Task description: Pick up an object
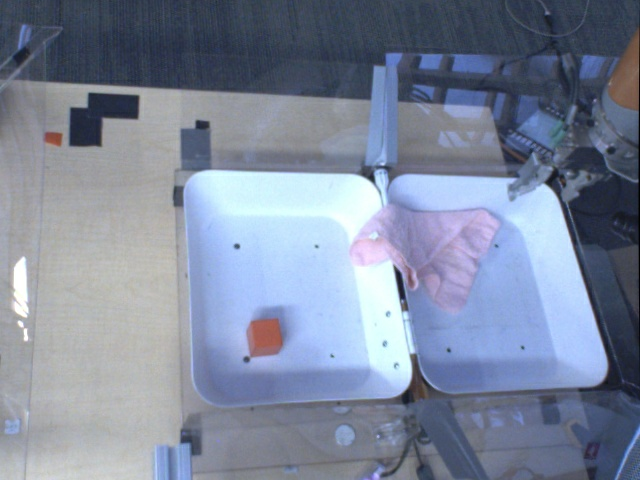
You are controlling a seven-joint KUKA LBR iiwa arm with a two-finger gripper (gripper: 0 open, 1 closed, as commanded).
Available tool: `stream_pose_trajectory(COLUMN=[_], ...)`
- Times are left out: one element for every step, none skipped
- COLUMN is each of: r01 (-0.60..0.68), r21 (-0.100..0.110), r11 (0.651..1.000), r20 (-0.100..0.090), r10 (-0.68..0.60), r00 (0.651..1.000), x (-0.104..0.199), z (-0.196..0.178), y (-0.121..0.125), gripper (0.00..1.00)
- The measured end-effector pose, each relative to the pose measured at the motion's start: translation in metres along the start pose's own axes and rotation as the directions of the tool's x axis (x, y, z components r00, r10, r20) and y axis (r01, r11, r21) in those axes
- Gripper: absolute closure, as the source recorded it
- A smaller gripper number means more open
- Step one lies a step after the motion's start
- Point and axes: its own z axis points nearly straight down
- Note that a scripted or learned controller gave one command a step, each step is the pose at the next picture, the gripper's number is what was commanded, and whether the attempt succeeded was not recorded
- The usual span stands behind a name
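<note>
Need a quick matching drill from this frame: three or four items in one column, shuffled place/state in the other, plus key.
Things:
1. orange block
2. pink cloth
3. gripper
4. black L-shaped marker

Places:
A. draped across the divide between the two bins
B. above the far right corner of the right bin
C. on the bench top, far left corner, outside the bins
D. on the floor of the left bin, near its front left

Pairs: 1-D, 2-A, 3-B, 4-C
</note>
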Motion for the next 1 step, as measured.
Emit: stream_pose_trajectory(r01=[-0.021], r21=[-0.004], r11=[1.000], r20=[0.001], r10=[0.021], r00=[1.000], x=[-0.0063], z=[-0.0574], y=[0.0251], gripper=[0.00])
